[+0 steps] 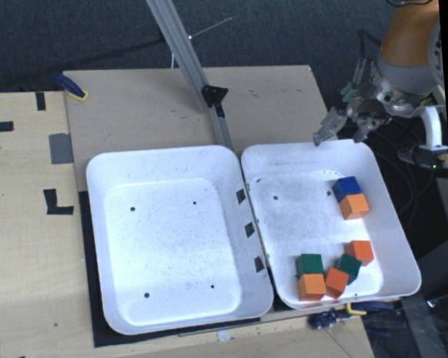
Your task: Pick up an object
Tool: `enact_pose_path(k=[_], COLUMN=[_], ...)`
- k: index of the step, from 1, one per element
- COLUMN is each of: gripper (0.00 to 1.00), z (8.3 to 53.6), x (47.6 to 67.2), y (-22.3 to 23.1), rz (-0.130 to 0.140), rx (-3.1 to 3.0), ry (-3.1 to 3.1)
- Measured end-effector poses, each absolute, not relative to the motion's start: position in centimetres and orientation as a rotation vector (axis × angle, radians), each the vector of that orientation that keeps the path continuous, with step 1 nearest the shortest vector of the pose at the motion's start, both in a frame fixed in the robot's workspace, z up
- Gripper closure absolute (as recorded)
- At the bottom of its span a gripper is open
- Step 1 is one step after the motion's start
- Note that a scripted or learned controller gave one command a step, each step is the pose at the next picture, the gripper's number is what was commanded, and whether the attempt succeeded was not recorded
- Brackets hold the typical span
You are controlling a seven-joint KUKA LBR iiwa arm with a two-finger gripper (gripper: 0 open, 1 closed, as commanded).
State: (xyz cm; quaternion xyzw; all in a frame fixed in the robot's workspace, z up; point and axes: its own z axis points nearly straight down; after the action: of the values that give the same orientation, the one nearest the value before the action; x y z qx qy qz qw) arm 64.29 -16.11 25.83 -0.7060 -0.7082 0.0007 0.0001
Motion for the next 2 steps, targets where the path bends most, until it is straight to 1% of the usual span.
enact_pose_path(k=[1, 2], gripper=[0.0, 0.0], z=[25.8, 20.4], x=[64.3, 63.6], y=[-16.1, -15.2], rz=[0.003, 0.008], rx=[-2.219, -2.216], ry=[-2.224, -2.219])
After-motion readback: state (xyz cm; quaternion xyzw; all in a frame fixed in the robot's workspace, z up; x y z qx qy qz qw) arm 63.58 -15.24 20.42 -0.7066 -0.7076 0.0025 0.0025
